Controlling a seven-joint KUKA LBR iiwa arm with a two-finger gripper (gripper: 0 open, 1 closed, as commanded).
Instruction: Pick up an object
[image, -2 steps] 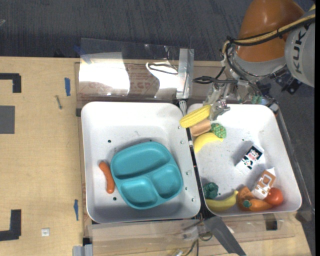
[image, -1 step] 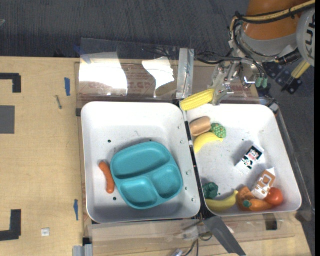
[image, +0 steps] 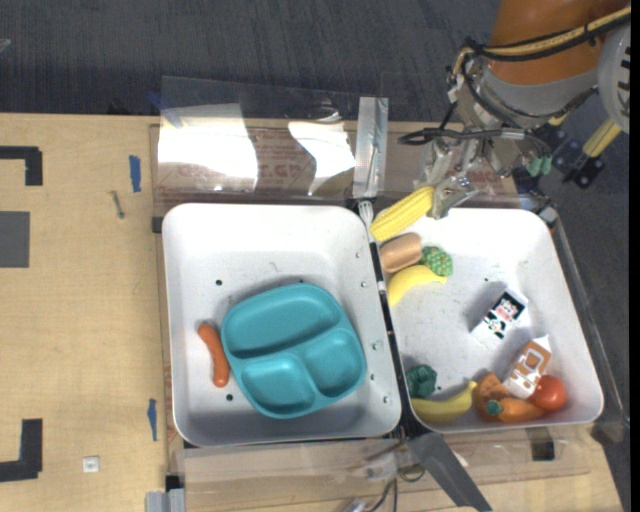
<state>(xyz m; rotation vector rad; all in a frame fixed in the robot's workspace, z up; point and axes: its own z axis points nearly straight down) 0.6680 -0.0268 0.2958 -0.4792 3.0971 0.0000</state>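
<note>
My gripper (image: 446, 194) hangs over the back left corner of the right bin (image: 560, 300). Its fingers are shut on the right end of a yellow corn cob (image: 402, 213). The cob slants down to the left, above the divider between the two bins. Just below it lie a brown bread roll (image: 400, 250), a green knobbly piece (image: 437, 262) and a yellow fruit (image: 408, 284).
The right bin also holds a black-and-white box (image: 500, 315), a small carton (image: 527, 367), a tomato (image: 550, 393), a carrot (image: 508, 408), a banana (image: 445, 403) and a dark green item (image: 421, 380). The left bin (image: 190, 250) holds a teal divided plate (image: 292, 348) and an orange sausage (image: 214, 355).
</note>
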